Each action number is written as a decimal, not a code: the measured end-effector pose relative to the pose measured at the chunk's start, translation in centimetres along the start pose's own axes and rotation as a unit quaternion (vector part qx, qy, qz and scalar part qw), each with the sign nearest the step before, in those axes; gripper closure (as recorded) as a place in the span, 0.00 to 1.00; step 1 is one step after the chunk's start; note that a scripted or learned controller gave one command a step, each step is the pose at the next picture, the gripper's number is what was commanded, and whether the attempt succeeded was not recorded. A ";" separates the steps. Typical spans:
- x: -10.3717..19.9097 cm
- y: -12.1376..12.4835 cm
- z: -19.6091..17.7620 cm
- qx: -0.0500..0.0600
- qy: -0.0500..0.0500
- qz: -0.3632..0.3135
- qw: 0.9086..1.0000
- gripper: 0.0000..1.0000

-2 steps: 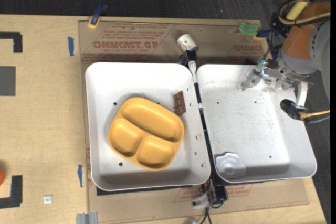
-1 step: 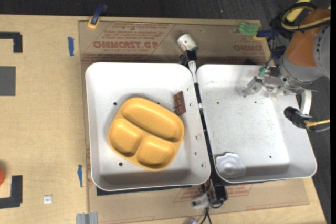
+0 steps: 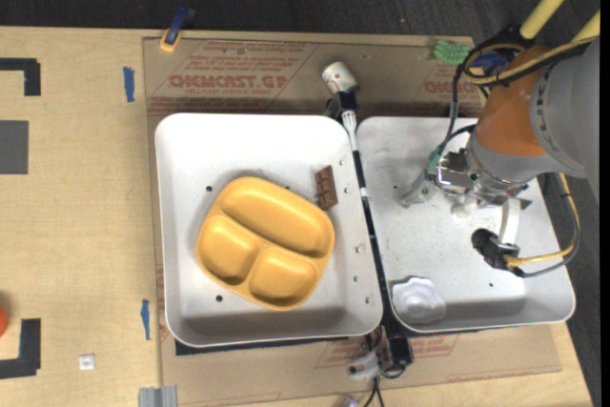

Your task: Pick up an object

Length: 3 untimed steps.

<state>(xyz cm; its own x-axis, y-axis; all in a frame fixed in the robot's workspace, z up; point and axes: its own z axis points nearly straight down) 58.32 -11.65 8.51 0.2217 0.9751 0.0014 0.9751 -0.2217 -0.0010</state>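
Gripper [image 3: 431, 184] position: over the right bin [image 3: 534, 300], left of that bin's centre, low above the floor. Whether it is apart or together cannot be told. Clear plastic cup [image 3: 417, 299] lies at the right bin's near edge, well apart from the gripper. Left of the right bin, the left bin [image 3: 181, 205] holds a yellow divided tray [image 3: 265, 241] and a small brown block [image 3: 325, 187] just beside it.
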 end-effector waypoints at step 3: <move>7.2 -4.4 -9.9 -0.001 0.000 0.020 1.000 0.00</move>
<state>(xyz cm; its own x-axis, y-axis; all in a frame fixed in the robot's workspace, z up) 55.68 -3.65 18.47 0.2610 0.9653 0.0004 0.9653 -0.2610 0.0005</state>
